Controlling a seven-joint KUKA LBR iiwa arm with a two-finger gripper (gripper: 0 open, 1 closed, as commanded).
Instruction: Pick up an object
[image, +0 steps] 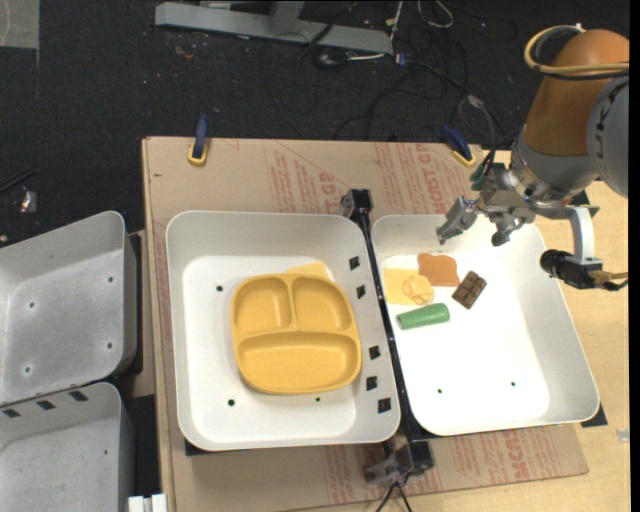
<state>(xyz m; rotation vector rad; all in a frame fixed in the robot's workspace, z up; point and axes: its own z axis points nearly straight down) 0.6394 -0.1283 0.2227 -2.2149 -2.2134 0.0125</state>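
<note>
Gripper (478, 222) at upper right of frame, fingers spread, grasping nothing, above right bin (560, 330). Below and left of it, clustered: orange piece (438, 268), brown block (469, 289), green cylinder (423, 317).

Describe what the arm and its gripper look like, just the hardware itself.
The arm has a rounded orange section ringed by a thin yellowish cable loop at its top, joined to grey metal housing at the right edge. Below sits a grey wrist carrying the gripper, built from dull metal with two slim pale fingers and small green and dark parts. A white bracket with a black cylindrical piece hangs beside it.
</note>
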